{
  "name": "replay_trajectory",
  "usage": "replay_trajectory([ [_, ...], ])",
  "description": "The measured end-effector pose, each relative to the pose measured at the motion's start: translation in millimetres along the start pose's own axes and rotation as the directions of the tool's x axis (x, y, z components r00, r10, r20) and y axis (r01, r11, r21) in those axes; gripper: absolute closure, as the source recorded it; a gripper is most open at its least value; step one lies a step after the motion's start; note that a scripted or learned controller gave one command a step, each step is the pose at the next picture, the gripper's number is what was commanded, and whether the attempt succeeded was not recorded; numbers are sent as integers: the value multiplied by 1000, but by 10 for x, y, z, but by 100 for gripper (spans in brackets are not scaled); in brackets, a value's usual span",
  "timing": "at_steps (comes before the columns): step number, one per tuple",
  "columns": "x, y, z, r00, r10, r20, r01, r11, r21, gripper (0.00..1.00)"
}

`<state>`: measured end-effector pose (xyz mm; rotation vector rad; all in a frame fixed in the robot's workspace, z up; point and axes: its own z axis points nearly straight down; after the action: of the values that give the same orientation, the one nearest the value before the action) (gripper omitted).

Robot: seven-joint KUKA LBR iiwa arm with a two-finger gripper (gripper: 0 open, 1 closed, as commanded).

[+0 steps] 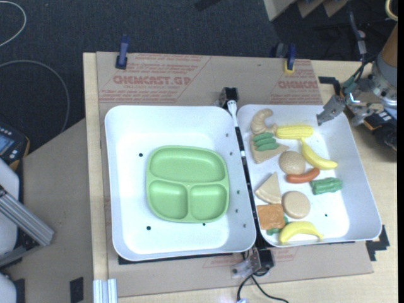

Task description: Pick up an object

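Camera view: hand (331,110) hovered at right bin's (361,188) far right corner
Hand state: cannot tell
Corn cob (294,131): near hand, inside bin

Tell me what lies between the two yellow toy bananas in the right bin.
In the camera view, between the upper yellow toy banana and the lower yellow toy banana lie an orange toy sausage, a green toy vegetable and a round tan bun.

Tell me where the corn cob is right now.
The corn cob lies near the far edge of the right bin, between the croissant on its left and the gripper hovering to its right.
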<state>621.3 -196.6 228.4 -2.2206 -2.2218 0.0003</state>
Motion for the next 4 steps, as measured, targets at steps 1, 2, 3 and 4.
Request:
replay_trajectory([
  [1,47,-369,1209,1000,0,5,0,1000,-10,0],
  [2,617,-837,1384,1000,1,4,-1,1000,-15,0],
  [3,941,-1301,1421,1000,6,8,-6,1000,-5,0],
  [4,972,-1285,1330,1000,2,2,-2,1000,-6,100],
])
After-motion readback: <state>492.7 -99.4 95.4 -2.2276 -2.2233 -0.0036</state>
